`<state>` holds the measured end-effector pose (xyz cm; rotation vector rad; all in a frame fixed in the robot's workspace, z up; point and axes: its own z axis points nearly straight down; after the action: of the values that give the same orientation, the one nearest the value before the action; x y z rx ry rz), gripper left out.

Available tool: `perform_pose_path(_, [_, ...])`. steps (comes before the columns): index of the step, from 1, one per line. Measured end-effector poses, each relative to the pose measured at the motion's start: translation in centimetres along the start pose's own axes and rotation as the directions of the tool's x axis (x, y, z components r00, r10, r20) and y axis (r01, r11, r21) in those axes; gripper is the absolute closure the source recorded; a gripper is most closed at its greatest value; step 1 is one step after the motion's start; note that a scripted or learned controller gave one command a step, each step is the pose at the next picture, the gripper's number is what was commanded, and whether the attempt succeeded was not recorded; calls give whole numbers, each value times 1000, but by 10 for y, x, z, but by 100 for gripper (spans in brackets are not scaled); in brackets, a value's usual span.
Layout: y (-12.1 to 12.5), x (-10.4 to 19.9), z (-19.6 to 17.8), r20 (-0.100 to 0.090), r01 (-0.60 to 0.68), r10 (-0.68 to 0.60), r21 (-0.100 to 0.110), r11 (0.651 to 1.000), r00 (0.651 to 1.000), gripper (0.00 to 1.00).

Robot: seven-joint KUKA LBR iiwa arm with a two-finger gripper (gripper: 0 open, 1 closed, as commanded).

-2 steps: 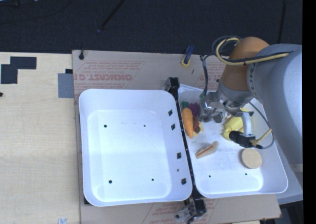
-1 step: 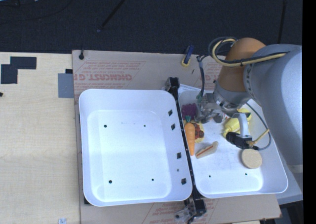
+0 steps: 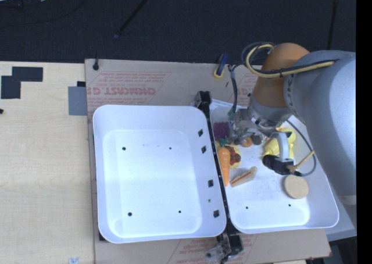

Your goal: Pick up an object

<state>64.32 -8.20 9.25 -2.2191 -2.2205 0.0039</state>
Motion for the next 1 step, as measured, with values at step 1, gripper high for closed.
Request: perform_pose_path(1, [1, -20, 5, 0, 0, 0, -2, 1000, 1000, 100])
